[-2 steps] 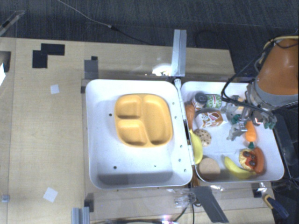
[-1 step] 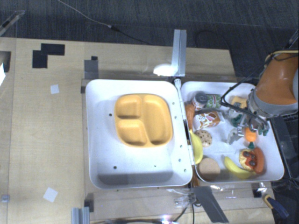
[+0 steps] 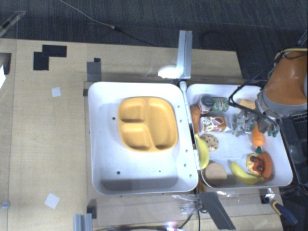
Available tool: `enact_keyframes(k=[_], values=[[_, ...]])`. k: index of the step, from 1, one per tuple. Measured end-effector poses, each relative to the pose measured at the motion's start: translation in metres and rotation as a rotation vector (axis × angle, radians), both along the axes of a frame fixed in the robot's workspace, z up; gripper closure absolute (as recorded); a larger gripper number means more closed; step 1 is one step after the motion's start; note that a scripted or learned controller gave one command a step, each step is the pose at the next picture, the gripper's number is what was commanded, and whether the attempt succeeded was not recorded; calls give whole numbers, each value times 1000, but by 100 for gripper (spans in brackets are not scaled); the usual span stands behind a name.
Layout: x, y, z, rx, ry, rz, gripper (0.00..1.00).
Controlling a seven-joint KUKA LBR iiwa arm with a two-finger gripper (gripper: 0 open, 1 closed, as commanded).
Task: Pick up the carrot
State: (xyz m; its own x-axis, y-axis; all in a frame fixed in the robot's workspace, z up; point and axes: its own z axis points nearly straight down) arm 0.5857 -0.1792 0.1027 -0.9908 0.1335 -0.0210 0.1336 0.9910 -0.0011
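- Gripper (image 3: 257, 125): finger state cannot be determined; positioned directly above the carrot (image 3: 258, 138), right bin (image 3: 288, 174), near its right wall.
- Open floor lies left of the carrot.
- Nearby: pizza slice (image 3: 260, 163), banana (image 3: 242, 173), cookie (image 3: 209, 140), can (image 3: 214, 103).

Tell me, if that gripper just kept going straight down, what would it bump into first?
Most likely the carrot: the gripper sits right over its upper end in the right bin. Height is hard to judge from above.
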Motion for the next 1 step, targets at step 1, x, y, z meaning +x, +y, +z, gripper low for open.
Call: enact_keyframes(k=[1], values=[[-29, 48, 101, 4, 3, -120, 100]])
